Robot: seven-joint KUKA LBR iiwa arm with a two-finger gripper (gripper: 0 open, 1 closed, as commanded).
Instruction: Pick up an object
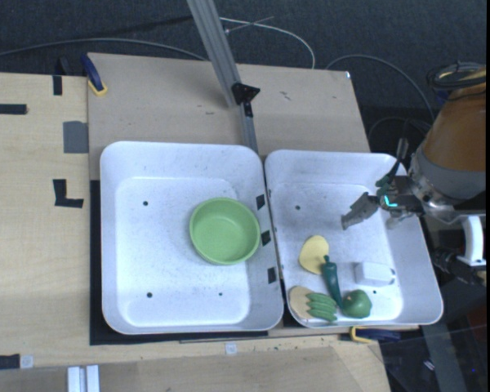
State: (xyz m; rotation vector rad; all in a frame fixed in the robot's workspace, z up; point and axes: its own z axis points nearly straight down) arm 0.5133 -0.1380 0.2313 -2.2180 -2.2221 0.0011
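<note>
A: Where's the two-finger gripper (366, 211) at?

B: Hanging over the right white shallow bin (310, 170), upper middle, above bare floor. Dark fingers look parted, nothing between them. A small teal light glows at the wrist.

A: And the pickings?

B: All bunched in that bin's near corner, well below the gripper. A pale yellow, rounded flat piece (313, 253); a dark green, slim handle-like toy (331, 278) lying across its lower edge; a round green ball-like toy (357, 303); a tan disc with green ridged leaves on it (312, 305) against the near wall; a small white block (373, 272) just to the right, hard to see against the white floor.

A: Risks?

B: Crowding. I'd judge a descent there could catch two pieces or shove one aside. The ball may roll from the fingers; the flat yellow piece offers little edge. Wall's close too.

A: The left bin (122, 219)?

B: One light green plastic bowl (224, 231), upright, alone near the divider.
</note>
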